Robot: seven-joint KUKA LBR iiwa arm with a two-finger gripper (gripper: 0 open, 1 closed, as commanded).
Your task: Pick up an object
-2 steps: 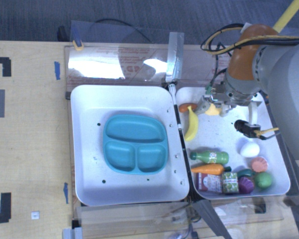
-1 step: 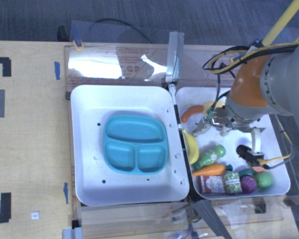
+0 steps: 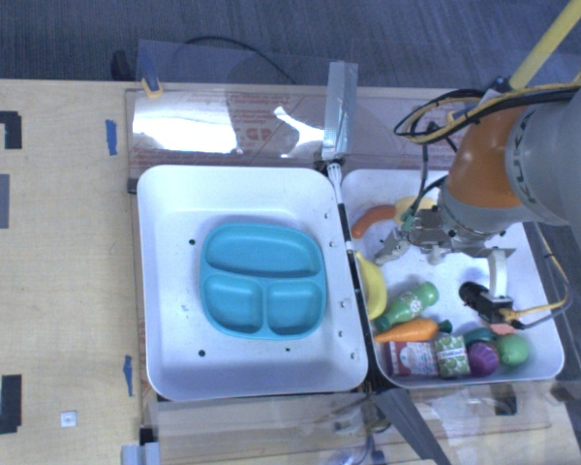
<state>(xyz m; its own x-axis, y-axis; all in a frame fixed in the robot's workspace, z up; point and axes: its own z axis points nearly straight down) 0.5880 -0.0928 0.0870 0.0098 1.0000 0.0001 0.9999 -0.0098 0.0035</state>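
**Arm over the right bin, toy food below**

You see the grey arm (image 3: pixel 552 153) reaching in from the right, its orange band (image 3: pixel 484 168) above the wrist, bent down over the right bin (image 3: pixel 552 352). The gripper (image 3: pixel 421 240) hangs low over that bin's upper left part; whether it is clenched or released you cannot tell, and nothing is visibly grasped.

The objects lie in the right bin. A banana (image 3: pixel 372 285) rests against the left wall, its long axis running roughly up and down the view. A green bottle-shaped toy (image 3: pixel 410 303) lies tilted, pointing up to the right. Just below it an orange carrot (image 3: pixel 407 331) lies almost level. A red-and-green packet (image 3: pixel 428 356) sits near the front wall; its print is too small to read. Beside it are a purple piece (image 3: pixel 482 357) and a green ball (image 3: pixel 513 350). An orange-red piece (image 3: pixel 373 218) lies near the gripper.

The left bin (image 3: pixel 165 289) holds a blue divided plate (image 3: pixel 264 279)
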